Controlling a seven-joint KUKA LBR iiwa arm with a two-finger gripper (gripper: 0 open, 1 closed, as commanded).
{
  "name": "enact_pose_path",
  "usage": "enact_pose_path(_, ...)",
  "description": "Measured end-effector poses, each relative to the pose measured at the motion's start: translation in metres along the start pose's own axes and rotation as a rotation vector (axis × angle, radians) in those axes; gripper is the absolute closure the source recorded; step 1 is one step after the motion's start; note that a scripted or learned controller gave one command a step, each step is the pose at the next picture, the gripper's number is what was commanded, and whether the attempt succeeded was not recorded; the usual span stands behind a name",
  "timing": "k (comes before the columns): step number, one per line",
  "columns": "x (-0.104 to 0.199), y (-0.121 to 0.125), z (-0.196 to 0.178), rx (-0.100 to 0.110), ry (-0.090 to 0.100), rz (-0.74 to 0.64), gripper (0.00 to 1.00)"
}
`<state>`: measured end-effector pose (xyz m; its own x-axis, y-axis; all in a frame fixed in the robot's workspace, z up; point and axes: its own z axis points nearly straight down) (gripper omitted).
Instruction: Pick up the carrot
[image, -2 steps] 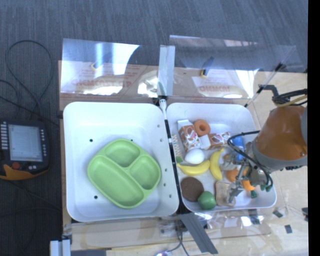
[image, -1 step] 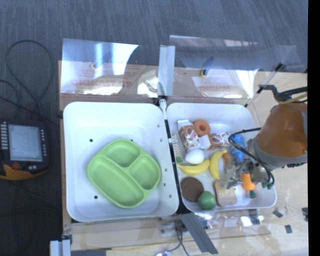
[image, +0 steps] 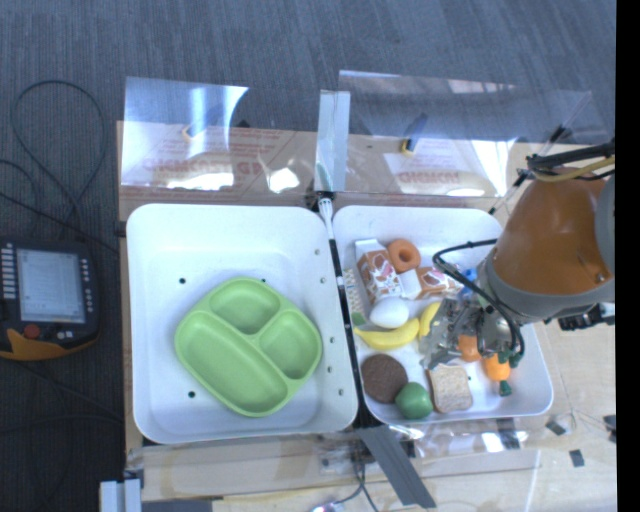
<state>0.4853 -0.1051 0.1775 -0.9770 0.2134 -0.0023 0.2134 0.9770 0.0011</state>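
Note:
The carrot is a small orange piece with a green tip, lying near the right bin's front right corner. A second orange bit shows just left of it, under the gripper. The gripper hangs low over the right bin, directly above and slightly left of the carrot, below the orange-banded wrist. The arm's body hides part of the bin's right side. Whether anything sits in the gripper is not clear.
The right bin also holds a doughnut, a wrapped pastry, an egg, a banana, a brown cookie, a lime and a bread slice. A green divided plate lies in the left bin.

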Motion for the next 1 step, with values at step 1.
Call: enact_pose_path(1, 0.0083, 0.0415, -0.0825, 0.000, -0.005, 0.095, 1.00)
